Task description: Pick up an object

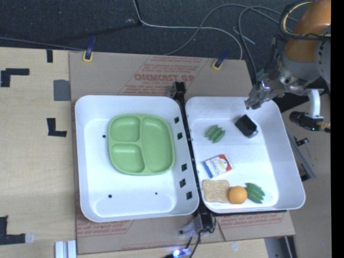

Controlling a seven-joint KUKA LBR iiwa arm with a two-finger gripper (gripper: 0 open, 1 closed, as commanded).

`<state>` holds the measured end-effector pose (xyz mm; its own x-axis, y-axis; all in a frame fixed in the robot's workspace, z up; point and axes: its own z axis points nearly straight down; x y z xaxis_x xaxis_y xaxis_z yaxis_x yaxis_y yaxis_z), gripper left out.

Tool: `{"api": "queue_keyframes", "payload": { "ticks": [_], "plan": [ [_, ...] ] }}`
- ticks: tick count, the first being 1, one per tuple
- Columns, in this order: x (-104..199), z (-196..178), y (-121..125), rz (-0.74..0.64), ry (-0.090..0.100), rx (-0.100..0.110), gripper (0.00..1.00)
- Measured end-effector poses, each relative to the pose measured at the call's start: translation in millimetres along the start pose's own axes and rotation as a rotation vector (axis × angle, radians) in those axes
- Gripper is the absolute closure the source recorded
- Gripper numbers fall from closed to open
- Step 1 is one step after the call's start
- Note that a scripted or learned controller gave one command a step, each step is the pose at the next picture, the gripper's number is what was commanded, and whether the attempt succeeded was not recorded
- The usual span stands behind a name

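Arm: we find the grey arm [301, 52] with its orange band at the upper right of the frame, reaching in over the right bin's upper right corner.
Fingers: we see the gripper [257, 100] above the right bin's upper rim; we cannot tell whether the fingers stand wide or narrow, and we see nothing between them.
Right bin: we note a white bin [285, 144] at centre right on the desk [32, 160].
Black block: we record a small black block [246, 126] in the bin's upper right part, just below the gripper and apart from it.
Green pods: one green piece [215, 134] lies left of the block; another [255, 192] sits at the lower right.
Carton: a small blue, white and red carton [217, 166] lies mid-bin.
Toast and orange: a bread slice [215, 190] lies at the lower left, with an orange ball [237, 194] touching its right side.
Left bin: we see a white bin [91, 192] holding a green divided plate [142, 144].
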<state>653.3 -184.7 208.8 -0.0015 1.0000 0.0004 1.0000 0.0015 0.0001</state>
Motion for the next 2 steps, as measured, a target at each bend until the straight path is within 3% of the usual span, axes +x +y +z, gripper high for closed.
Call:
{"api": "queue_keyframes", "payload": {
  "ticks": [2],
  "plan": [
    [103,-7,-55,-0.001,-0.001,0.003,1.00]
  ]
}}
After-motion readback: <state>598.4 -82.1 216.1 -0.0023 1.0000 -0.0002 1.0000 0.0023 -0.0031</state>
